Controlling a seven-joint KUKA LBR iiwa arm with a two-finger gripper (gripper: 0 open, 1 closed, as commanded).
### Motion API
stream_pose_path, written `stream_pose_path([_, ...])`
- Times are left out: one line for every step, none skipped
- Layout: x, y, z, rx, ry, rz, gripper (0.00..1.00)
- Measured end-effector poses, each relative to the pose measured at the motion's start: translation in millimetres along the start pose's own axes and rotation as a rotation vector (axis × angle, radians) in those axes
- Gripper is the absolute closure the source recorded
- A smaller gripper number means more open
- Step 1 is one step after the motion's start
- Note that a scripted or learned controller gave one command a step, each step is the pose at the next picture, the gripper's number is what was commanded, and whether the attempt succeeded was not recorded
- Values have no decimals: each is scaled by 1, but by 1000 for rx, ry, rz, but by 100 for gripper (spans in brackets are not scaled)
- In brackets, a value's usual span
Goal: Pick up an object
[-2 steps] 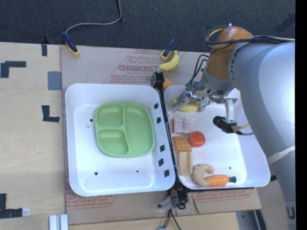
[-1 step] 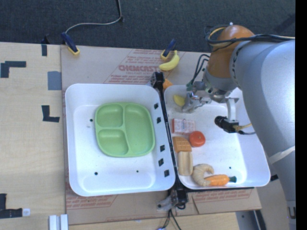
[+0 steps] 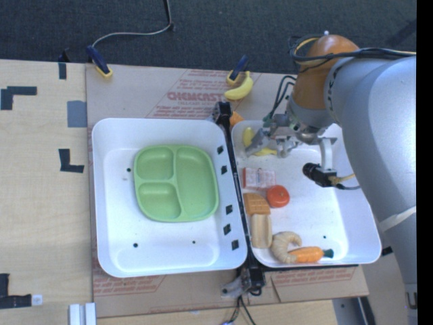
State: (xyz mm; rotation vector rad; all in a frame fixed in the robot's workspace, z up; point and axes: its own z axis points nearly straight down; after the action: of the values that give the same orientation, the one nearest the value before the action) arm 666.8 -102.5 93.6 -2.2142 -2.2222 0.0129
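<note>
Dark carpet lies behind a cardboard-topped bench point(image 3: 189, 100) bearing two white bins, and the gripper point(image 3: 274, 141) is low over the far end of the right bin point(image 3: 352, 229), at a yellow banana-like piece point(image 3: 249, 138) lying just to its left; whether it is spread or pressed together I cannot tell. Nothing is seen lifted, so the pick looks barely begun, with grasp and raise left to do. Nearer the camera from the gripper lie a packet point(image 3: 258, 177), red tomato point(image 3: 278, 196), bread pieces point(image 3: 258, 217), croissant point(image 3: 284, 241) and carrot point(image 3: 308, 254), while the green divided plate point(image 3: 176, 183) sits in the left bin point(image 3: 111, 249), well apart.
</note>
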Motion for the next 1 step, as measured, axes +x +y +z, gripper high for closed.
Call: stream_pose_path([5,-14,8,-11,0,3,0])
